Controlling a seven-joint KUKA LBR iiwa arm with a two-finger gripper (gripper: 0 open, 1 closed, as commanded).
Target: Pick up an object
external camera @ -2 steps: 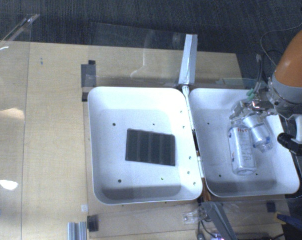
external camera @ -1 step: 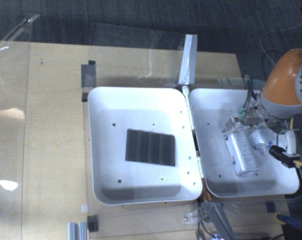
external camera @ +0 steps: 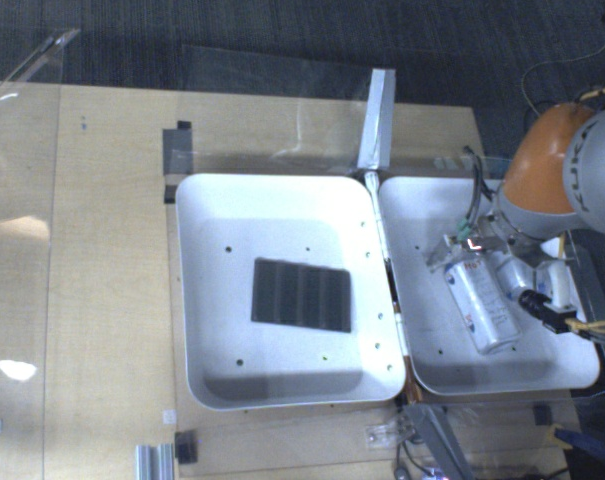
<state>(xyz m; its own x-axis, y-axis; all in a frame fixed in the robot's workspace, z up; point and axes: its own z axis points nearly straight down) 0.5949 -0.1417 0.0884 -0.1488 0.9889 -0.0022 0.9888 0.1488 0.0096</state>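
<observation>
Black ribbed mat [external camera: 301,295], white bins [external camera: 197,268], orange-banded grey arm [external camera: 567,168], pale wood bench [external camera: 82,268].

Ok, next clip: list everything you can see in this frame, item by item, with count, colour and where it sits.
Bins: 2, white, shallow, side by side on the bench; left bin, right bin.
Ridged pad: 1, dark grey to black, rectangular, lying flat near the middle of the left bin.
Cylinder: 1, silvery or clear, like a can or small bottle, lying on its side in the right bin beneath the arm's wrist.
Bench top: 1, light wood, under both bins.
Metal strip: 1, grey, running up from the gap between the bins.
Floor: dark carpet, along the top.
Arm: 1, grey with an orange band, reaching in from the right over the right bin.
Gripper: 1, low in the right bin by the cylinder's upper end; finger state unclear.
</observation>
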